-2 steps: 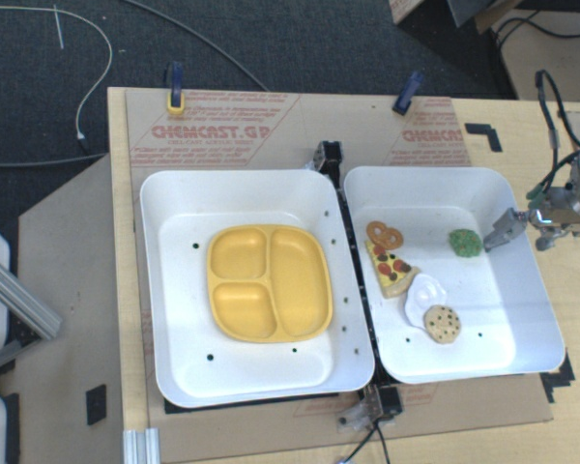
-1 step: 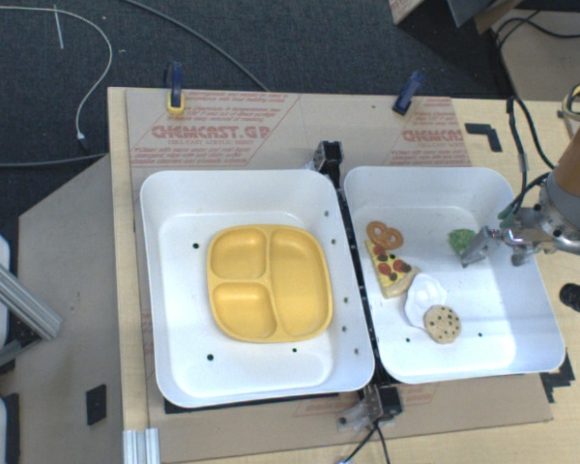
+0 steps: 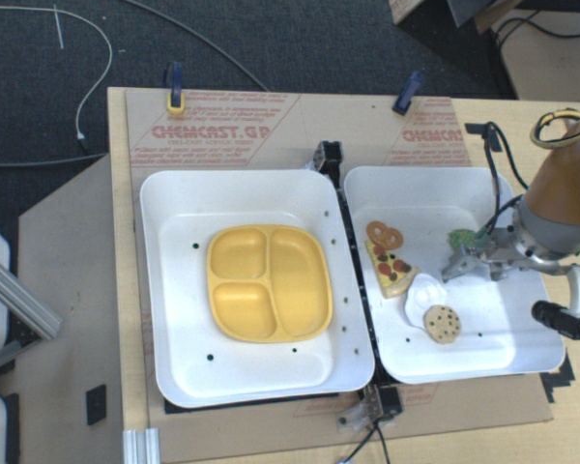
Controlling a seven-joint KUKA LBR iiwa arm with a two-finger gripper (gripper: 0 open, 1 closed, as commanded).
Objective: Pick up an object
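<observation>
In the right bin (image 3: 483, 356) lie a brown pretzel (image 3: 383, 234), a pizza slice (image 3: 392, 270), a small white piece (image 3: 423, 291) and a chocolate-chip cookie (image 3: 443, 324). A green leafy item (image 3: 463, 239) sits farther right, near the bin's middle. My gripper (image 3: 461, 261) reaches in from the right and hangs low, right at the green item, touching or just beside it. The arm's orange band (image 3: 561, 182) rises above it at the right edge.
The left bin (image 3: 174, 356) holds a yellow divided plate (image 3: 269, 282) at its centre. Two blue clamps (image 3: 176, 87) (image 3: 406, 93) hold the cardboard sheet at the bench's far edge. Black cables run by the arm's wrist.
</observation>
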